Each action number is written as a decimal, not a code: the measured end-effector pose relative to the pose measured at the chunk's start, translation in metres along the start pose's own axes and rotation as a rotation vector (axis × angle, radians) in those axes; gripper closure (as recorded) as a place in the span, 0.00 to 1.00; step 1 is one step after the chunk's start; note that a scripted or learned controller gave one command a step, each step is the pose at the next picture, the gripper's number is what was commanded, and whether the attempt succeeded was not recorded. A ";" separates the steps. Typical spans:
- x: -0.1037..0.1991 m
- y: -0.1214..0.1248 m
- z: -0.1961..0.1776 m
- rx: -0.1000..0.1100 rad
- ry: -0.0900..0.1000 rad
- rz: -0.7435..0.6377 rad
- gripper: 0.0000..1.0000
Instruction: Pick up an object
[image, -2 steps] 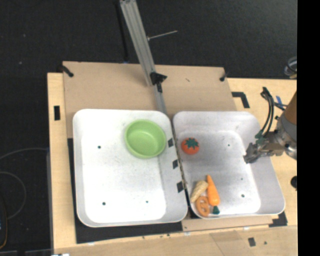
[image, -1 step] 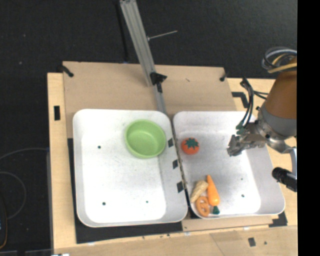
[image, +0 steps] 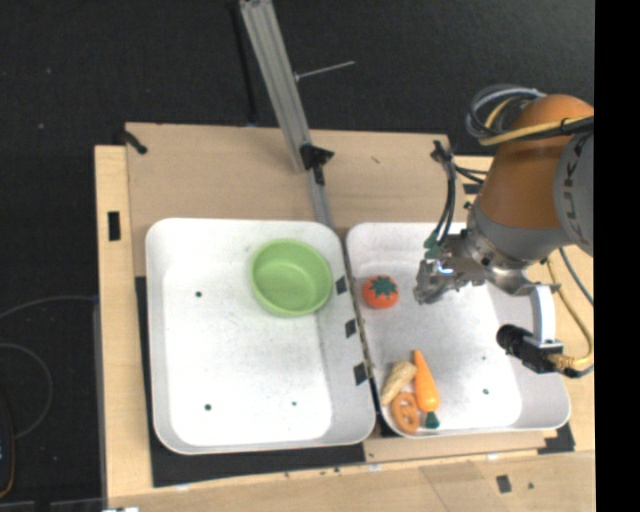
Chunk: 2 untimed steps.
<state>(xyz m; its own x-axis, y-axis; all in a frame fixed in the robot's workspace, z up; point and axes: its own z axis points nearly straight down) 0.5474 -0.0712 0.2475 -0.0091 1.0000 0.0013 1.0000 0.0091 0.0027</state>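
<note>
Two shallow white plastic bins sit side by side on a pale wooden bench, their inner walls touching along the middle. The left bin carries a round light-green plastic bowl, upright, close to that bin's far right corner and well clear of its near edge. The right bin carries the rest. A small red-orange toy tomato with a green stalk lies near that bin's left wall, about halfway between its far and near edges. At the near left corner of the right bin a cluster of toy food lies together: an orange plastic carrot pointing toward the far edge, a pale tan elongated piece just to its left and touching it, and a flat orange slice-like piece against the near wall.

The grey arm with its orange band reaches in over the far right part of the right bin. Its two-finger gripper hangs just beside the toy tomato, on the side away from the left wall, apart from it. Nothing shows between the fingers; whether the jaws stand wide or narrow cannot be told from this angle. A slanted grey metal rail crosses the far edge of the bench above the seam between the bins.
</note>
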 end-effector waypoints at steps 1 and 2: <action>0.059 0.025 -0.001 0.000 0.000 0.000 1.00; 0.103 0.053 0.008 0.001 -0.001 0.003 1.00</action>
<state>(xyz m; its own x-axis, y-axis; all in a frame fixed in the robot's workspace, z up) 0.5992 0.0320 0.2394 -0.0064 1.0000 0.0000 1.0000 0.0064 0.0021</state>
